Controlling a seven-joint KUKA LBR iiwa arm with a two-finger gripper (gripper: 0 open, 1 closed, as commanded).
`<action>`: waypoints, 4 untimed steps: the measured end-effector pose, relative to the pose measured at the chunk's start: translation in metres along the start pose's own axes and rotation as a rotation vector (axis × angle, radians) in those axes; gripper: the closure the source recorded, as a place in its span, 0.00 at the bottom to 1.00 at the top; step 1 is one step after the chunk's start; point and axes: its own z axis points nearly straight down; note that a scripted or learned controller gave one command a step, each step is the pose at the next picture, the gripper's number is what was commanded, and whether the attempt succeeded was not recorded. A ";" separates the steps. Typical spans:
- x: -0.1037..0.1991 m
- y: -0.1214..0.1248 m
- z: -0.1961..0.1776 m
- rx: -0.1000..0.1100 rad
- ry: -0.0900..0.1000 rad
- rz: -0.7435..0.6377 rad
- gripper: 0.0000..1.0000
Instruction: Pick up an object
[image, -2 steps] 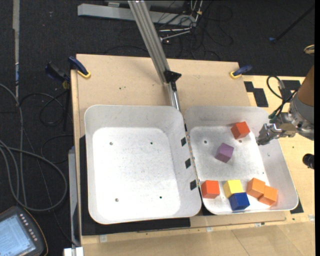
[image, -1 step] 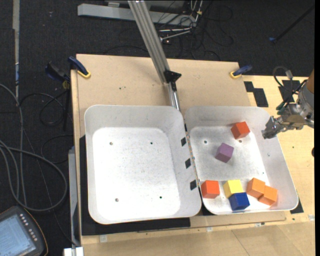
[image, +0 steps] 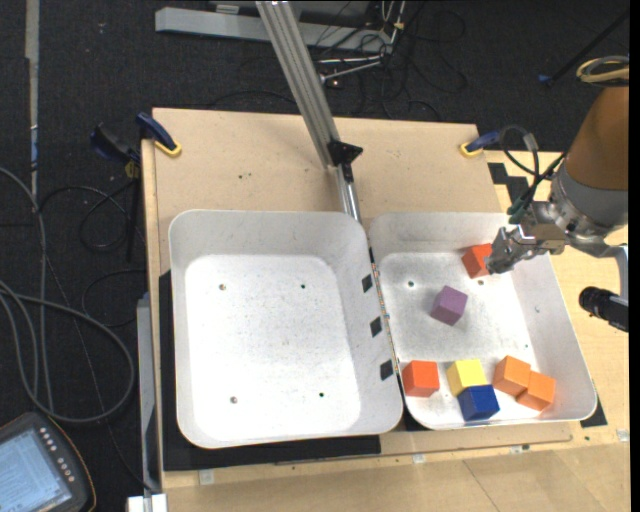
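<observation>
Orange block (image: 474, 261) lies beside the gripper (image: 497, 262) in the right bin (image: 560, 310); finger state cannot be determined, so centre over the block before closing.

Coloured blocks (image: 449, 304) scattered, right bin (image: 560, 330)

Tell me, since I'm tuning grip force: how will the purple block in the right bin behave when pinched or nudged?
The purple block looks like a small solid cube, so probably stiff and light. Its flat faces suggest it would slide, not roll. It stands apart from the other blocks on the right bin floor, so a nudge likely just shifts it.
</observation>
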 end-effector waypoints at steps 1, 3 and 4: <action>0.050 0.004 -0.006 0.000 0.001 0.000 1.00; 0.146 0.008 -0.006 0.002 0.000 0.001 1.00; 0.203 -0.007 -0.002 0.003 0.001 0.000 1.00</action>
